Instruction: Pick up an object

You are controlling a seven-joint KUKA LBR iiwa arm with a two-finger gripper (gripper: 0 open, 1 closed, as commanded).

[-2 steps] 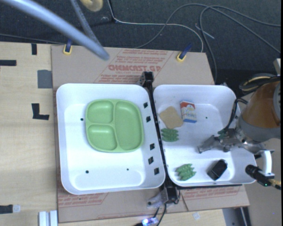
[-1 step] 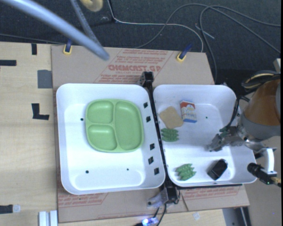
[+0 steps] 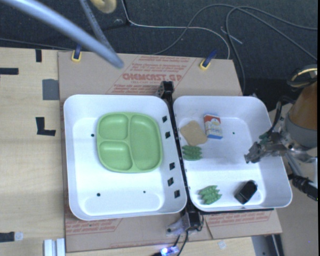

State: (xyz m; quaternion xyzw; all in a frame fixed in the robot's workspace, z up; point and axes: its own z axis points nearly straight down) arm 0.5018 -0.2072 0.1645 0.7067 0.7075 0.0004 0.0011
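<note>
The right bin [image 3: 232,170] holds a tan round piece [image 3: 193,133], a small red, white and blue carton [image 3: 213,126], two green leafy pieces [image 3: 192,153] [image 3: 209,194] and a black block [image 3: 246,191]. My gripper [image 3: 254,155] hangs at the bin's right wall, above and slightly right of the black block. Nothing shows between its fingers, and it stands apart from every object. The arm's orange band [image 3: 306,106] sits at the right edge of the view.
The left bin [image 3: 80,159] holds a green divided plate [image 3: 130,142]. Black clips [image 3: 170,137] line the wall between the two bins. Cables [image 3: 224,20] run across the dark floor behind the bench, and a grey pole [image 3: 58,20] crosses the top left.
</note>
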